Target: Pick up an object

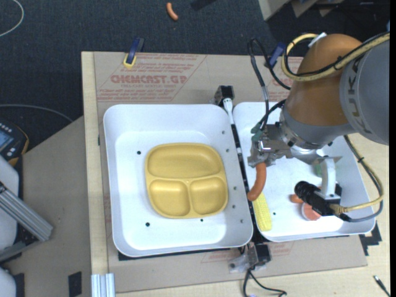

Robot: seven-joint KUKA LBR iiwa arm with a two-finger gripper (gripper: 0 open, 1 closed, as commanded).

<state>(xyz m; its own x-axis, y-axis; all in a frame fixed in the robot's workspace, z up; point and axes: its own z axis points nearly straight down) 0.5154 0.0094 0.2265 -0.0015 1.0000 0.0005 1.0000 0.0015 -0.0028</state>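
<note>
Two white bins sit on my counter [93,166]. My pincer [263,153] hovers directly above an orange sausage [258,182], lying lengthwise; its opening I cannot tell.

Grey arm [365,85], orange band (black and yellow cables)

The worktop [185,73] before me is a tan board printed with red lettering. A blue and yellow clamp [132,52] grips its far edge. Dark carpet [74,17] surrounds it, with a small orange item [172,11] lying on it well beyond the board. A black cable [260,283] trails off the near edge. Aluminium framing [21,212] stands at the lower left.
</note>
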